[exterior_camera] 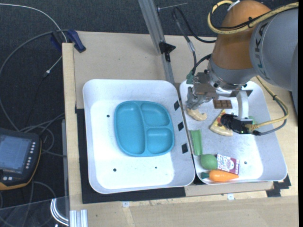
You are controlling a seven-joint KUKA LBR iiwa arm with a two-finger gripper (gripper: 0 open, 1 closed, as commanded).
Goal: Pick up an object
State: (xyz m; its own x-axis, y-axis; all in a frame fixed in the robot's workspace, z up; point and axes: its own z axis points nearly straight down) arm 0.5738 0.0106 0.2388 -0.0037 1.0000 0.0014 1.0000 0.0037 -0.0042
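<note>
My gripper (195,99) hangs over the near-left part of the right bin (272,148), just above a pale beige curved piece (197,114). A yellow pizza-slice toy (220,126) lies to the right of that piece, and a brown chocolate bar (222,103) sits behind it. Farther forward in the same bin are a green flat strip (195,141), a green round fruit (207,161), a maroon and white carton (227,163) and an orange carrot (222,176). Nothing shows held in the gripper.
The left bin (94,141) holds a blue divided plate (144,128). A grey metal post (154,22) rises behind the bins. A black part with a yellow cable (239,123) hangs by the pizza slice. A tablet (16,157) lies at far left.
</note>
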